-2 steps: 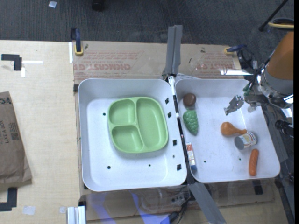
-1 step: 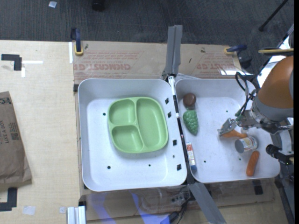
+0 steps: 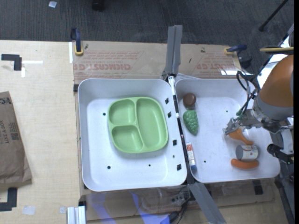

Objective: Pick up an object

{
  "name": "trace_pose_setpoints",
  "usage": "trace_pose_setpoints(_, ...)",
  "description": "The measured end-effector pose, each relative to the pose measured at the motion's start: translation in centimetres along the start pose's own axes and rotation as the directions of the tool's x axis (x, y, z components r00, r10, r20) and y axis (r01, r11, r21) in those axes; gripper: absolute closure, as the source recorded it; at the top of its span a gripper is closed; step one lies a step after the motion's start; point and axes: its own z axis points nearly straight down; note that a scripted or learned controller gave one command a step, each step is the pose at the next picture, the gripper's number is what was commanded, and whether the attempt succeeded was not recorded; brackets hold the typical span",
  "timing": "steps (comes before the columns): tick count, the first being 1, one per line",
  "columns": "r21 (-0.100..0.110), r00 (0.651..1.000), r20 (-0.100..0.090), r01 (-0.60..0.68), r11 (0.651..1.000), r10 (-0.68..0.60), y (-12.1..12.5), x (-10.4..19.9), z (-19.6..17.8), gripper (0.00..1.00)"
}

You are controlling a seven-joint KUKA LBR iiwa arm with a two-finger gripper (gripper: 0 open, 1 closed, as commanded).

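The gripper (image 3: 232,127) hangs low in the right bin (image 3: 212,164), just above an orange carrot-like piece (image 3: 240,136); whether it is spread or pinching, I cannot tell. A small grey can (image 3: 246,151) and an orange sausage-shaped toy (image 3: 244,163) crowd close, so a descent could knock them or grab nothing.

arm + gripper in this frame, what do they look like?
The arm is grey with a rounded orange band above the wrist. Black cables loop along its left side. The gripper is a small metallic grey two-finger unit with a boxy grey body.
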Motion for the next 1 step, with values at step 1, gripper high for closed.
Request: trace_pose_setpoints(1, -0.003, 0.999, 0.003, 0.032, 0.999, -0.032, 4.02, 2.55, -8.17, 1.0)
